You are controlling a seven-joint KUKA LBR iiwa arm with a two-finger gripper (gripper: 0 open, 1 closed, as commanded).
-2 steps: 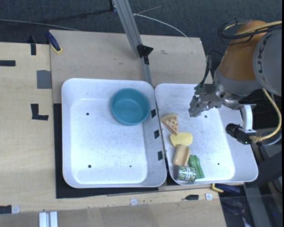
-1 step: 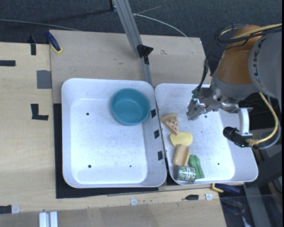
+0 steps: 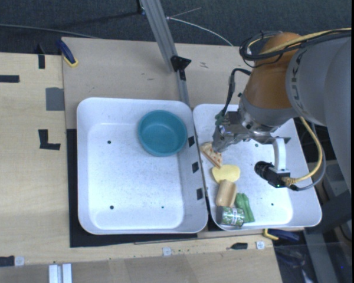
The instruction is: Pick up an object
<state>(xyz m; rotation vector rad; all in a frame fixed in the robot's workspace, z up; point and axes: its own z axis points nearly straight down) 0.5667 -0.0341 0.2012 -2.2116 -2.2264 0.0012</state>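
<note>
You are bringing the hand (image 3: 218,141) down at the left edge of the right bin (image 3: 301,214), just above a tan wedge (image 3: 210,155); whether it is open or closed I cannot tell, the wrist is hiding it. Settle squarely over the wedge before closing, staying off the bin wall. Toward that bin's near-left corner are lying a yellow piece (image 3: 226,173), a tan cylinder (image 3: 225,193), something green (image 3: 245,208) and, possibly, a small can (image 3: 232,217). The left bin (image 3: 106,217) is carrying a blue bowl (image 3: 162,132) by its far-right corner.
</note>
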